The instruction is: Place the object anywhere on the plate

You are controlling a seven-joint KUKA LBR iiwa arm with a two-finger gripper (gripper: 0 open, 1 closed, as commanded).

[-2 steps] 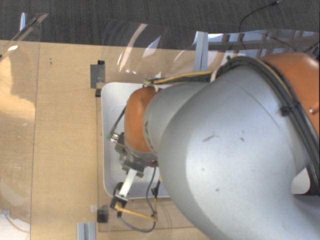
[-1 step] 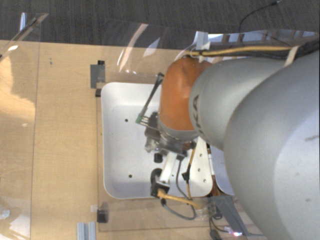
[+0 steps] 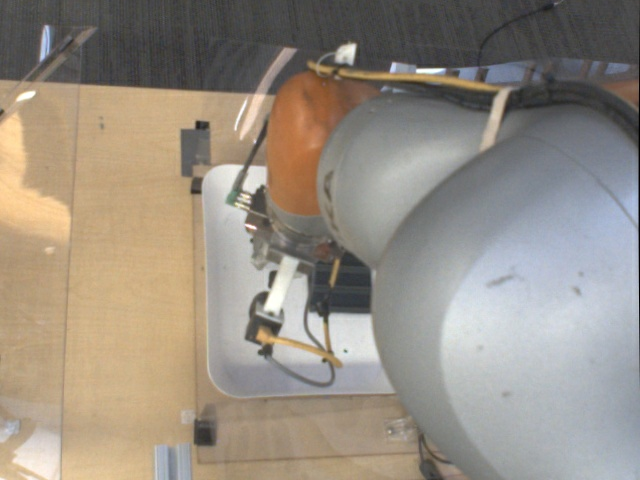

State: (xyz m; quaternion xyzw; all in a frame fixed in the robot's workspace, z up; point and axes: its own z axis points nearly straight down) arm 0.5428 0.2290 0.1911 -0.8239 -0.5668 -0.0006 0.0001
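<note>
My grey arm [image 3: 480,268], with its orange band [image 3: 295,153], reaches in from the right and covers the middle and right of the camera view. Below the wrist, the dark body of the gripper [image 3: 338,284] hangs low over the white bin [image 3: 225,298], near its middle. The bin floor that I can see, along its left and front sides, is bare white. The arm hides the bin's right part and whatever lies beneath it.
The bin sits on a wooden bench [image 3: 120,268]. Small black clamps [image 3: 198,148] [image 3: 204,432] stand at its left corners. A clear plastic sheet [image 3: 60,58] lies over the bench's left side. Dark carpet [image 3: 250,8] runs along the back.
</note>
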